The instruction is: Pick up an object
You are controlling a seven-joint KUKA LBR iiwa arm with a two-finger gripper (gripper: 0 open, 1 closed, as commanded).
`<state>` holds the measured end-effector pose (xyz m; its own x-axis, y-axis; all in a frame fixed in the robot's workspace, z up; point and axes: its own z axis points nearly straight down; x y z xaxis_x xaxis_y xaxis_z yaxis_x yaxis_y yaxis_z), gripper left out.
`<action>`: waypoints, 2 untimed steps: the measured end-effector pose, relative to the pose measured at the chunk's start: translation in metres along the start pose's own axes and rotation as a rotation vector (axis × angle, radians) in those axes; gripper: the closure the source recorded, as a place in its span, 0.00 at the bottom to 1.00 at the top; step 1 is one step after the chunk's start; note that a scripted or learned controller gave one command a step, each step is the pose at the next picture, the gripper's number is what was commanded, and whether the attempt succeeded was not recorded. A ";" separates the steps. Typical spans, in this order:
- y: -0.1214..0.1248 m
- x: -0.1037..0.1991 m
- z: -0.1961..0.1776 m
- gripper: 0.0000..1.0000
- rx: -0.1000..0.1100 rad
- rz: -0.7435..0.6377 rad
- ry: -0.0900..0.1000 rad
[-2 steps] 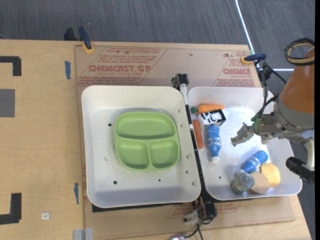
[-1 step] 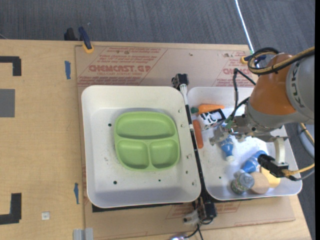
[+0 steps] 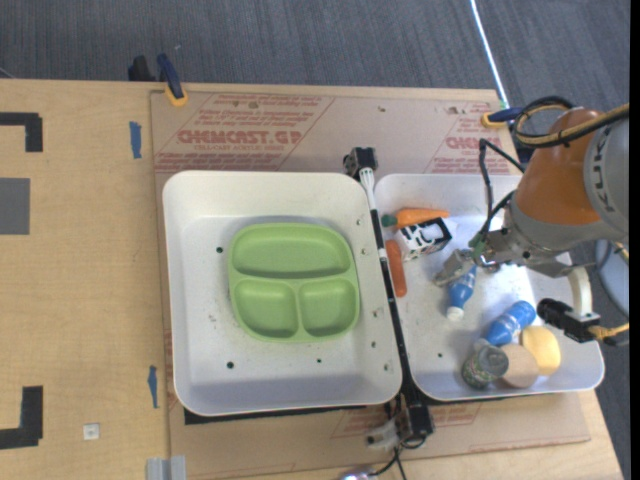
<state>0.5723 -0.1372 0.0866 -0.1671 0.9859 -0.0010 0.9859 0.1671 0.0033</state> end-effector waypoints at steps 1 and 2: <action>0.002 -0.001 -0.011 1.00 -0.006 0.001 -0.004; -0.043 0.017 -0.002 1.00 -0.006 -0.272 -0.003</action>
<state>0.5267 -0.1273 0.0880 -0.4257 0.9048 -0.0057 0.9048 0.4258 0.0079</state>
